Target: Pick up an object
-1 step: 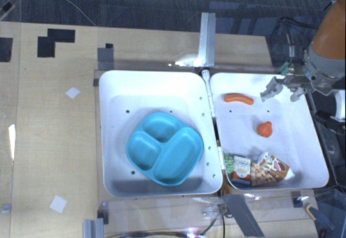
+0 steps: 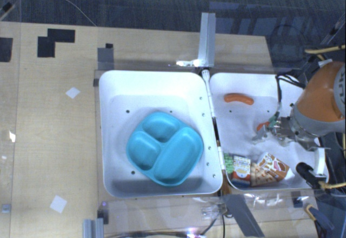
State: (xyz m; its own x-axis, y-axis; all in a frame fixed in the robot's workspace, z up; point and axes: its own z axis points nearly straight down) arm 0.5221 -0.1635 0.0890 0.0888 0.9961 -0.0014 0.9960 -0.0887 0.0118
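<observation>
Seen from above: in the left bin (image 2: 108, 123) we find a blue divided plate (image 2: 165, 147) filling the middle and front, w/ bare floor along the back wall and the left side. The right bin (image 2: 243, 83) is tighter. An orange sausage-shaped item (image 2: 238, 99) lies near the back, open floor around it. A small carton (image 2: 240, 169) and a snack packet (image 2: 270, 167) crowd the front wall, just beside each other. The arm (image 2: 321, 104) reaches in over the right edge, its gripper (image 2: 268, 129) low over mid-bin by a small orange piece (image 2: 261, 125) (too blurred to identify). A metal post (image 2: 207, 39) stands behind the shared rim (image 2: 212, 123).
</observation>
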